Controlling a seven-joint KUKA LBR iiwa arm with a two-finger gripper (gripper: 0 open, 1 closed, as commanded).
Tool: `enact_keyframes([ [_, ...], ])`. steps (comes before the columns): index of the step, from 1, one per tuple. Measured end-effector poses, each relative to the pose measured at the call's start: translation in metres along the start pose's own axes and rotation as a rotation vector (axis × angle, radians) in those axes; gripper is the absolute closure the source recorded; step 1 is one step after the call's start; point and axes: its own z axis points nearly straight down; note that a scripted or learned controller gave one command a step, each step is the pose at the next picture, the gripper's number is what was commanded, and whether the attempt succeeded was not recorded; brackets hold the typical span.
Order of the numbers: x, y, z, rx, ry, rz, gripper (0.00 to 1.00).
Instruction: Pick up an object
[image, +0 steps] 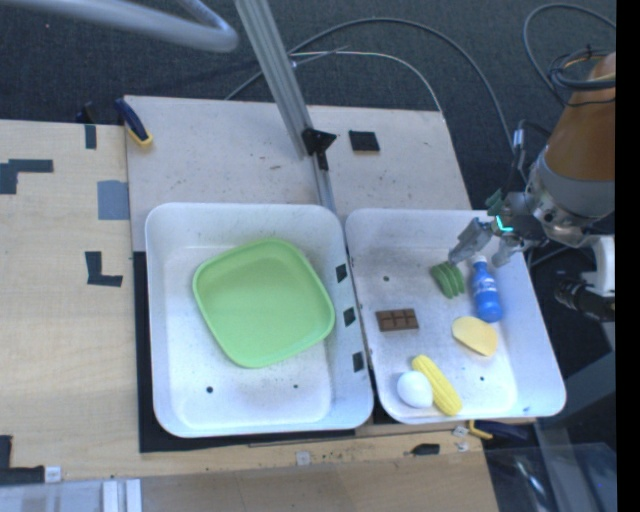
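nearest in right bin (520, 395): white egg (411, 388) touching yellow corn (438, 385), smooth n rounded, prob slippery. then yellow wedge (476, 335), flat choc bar (397, 320). farther: blue bottle (486, 292), light stiff plastic, grab mid-body; ribbed green pickle (448, 278). pincer (482, 243) open just above both, holding nothing. left bin: green plate (263, 300).

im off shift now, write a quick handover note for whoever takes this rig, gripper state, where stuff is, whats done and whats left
Gripper: open, holding nothing, poised over the far side of the right bin, right by the green object and the blue bottle.
Also in the right bin: brown chocolate bar, yellow piece, corn cob, white egg.
Left bin: green plate.
Done: no pick yet.
Left: close on one object and lift it; the green one looks nearest.
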Motion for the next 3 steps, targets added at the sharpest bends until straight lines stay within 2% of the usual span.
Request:
enact_keyframes([
  [1, 0.0, 0.0, 0.0, 0.0, 0.0, 0.0, 0.0],
  [2, -0.001, 0.0, 0.043, 0.004, 0.001, 0.0, 0.0],
  [3, 0.0, 0.002, 0.105, 0.005, 0.001, 0.0, 0.0],
])
